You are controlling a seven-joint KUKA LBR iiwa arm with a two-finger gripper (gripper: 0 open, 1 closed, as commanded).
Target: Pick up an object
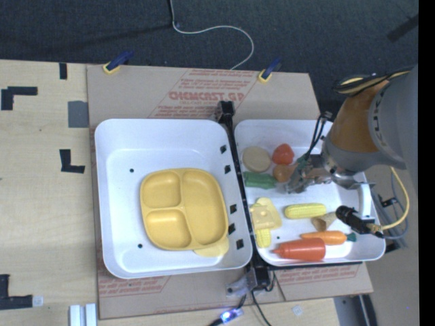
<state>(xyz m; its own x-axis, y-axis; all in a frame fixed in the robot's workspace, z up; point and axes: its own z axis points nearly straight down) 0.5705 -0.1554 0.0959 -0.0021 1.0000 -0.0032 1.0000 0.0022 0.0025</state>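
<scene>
The right bin (pixel 370 248) holds several toy foods: a red tomato (pixel 283 154), a tan round bun (pixel 257 159), a green piece (pixel 259 180), a yellow corn cob (pixel 304 211), a yellow cheese-like piece (pixel 264 215), an orange carrot (pixel 326 237) and a red pepper (pixel 302 250). My gripper (pixel 300 180) is low in this bin, just right of a small orange-brown piece (pixel 282 173) and above the corn. The grey arm with its orange band (pixel 355 124) reaches in from the right.
The left bin (pixel 115 202) holds a yellow divided plate (pixel 183 208). A black clip (pixel 225 111) sits where the bins meet at the back. A white cable (pixel 224 29) loops over the dark floor behind the cardboard sheet (pixel 204 90).
</scene>
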